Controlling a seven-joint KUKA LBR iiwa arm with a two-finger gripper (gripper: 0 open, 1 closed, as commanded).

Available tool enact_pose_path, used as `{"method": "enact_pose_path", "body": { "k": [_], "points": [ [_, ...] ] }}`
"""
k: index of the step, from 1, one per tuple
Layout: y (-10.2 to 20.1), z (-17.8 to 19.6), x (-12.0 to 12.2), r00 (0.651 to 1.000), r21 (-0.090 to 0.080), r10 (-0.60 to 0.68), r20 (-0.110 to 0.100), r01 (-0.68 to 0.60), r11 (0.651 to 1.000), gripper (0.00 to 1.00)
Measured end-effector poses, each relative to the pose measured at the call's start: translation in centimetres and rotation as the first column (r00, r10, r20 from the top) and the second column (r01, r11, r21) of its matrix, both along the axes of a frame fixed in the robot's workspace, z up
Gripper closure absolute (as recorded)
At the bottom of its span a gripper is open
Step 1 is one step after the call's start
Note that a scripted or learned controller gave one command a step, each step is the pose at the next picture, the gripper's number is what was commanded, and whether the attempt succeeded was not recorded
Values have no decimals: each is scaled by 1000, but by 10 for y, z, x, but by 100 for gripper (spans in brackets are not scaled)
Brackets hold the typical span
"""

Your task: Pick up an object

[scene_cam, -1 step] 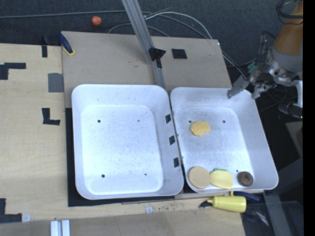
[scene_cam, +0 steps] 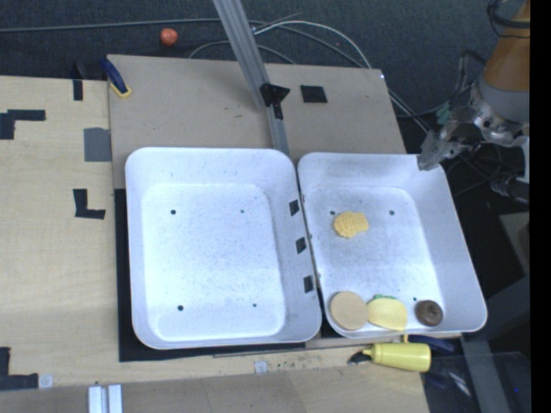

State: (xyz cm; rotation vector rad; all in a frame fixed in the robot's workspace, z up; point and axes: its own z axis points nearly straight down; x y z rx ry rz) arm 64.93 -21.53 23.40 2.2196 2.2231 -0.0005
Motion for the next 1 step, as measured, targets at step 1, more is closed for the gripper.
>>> {"method": "enact_pose_path", "body": {
  "k": [1],
  "points": [
    [35, 11, -17, 1000, 0, 1, 1, -1, 1000, 100]
  ]
}}
